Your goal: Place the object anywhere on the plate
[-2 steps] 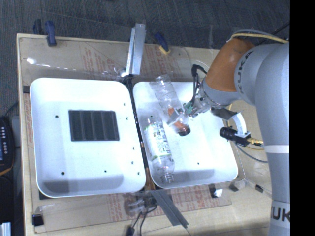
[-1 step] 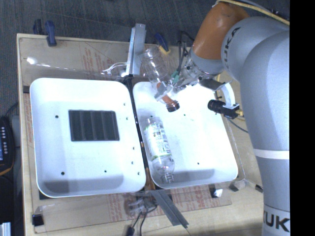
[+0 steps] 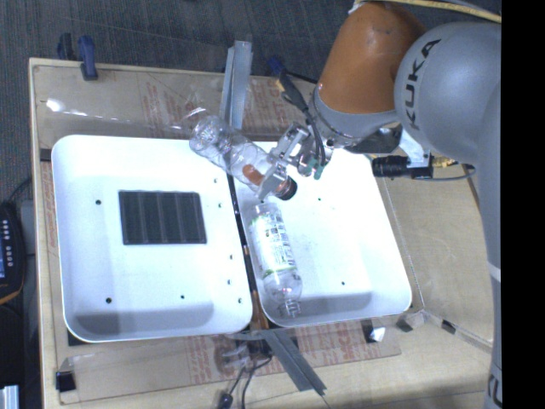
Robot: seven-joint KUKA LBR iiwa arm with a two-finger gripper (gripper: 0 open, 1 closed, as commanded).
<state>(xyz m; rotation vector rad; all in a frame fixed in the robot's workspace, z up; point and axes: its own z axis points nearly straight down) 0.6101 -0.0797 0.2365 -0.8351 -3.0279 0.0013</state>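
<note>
A dark ribbed rectangular plate (image 3: 162, 217) lies flat in the middle of the left bin (image 3: 72, 254). A clear plastic bottle (image 3: 220, 145) hangs tilted above the divider between the bins, near their far edge. Its lower end sits between the fingers of my gripper (image 3: 266, 175), which is shut on it. The gripper reaches in from the right, over the far left corner of the right bin (image 3: 375, 228). The plate is to the left of the gripper and nearer the front.
A second clear bottle with a white label (image 3: 277, 252) lies in the right bin along its left wall, just below the gripper. A grey upright bar (image 3: 235, 83) stands behind the bins. Clamps and a metal strip (image 3: 289, 365) sit at the front edge.
</note>
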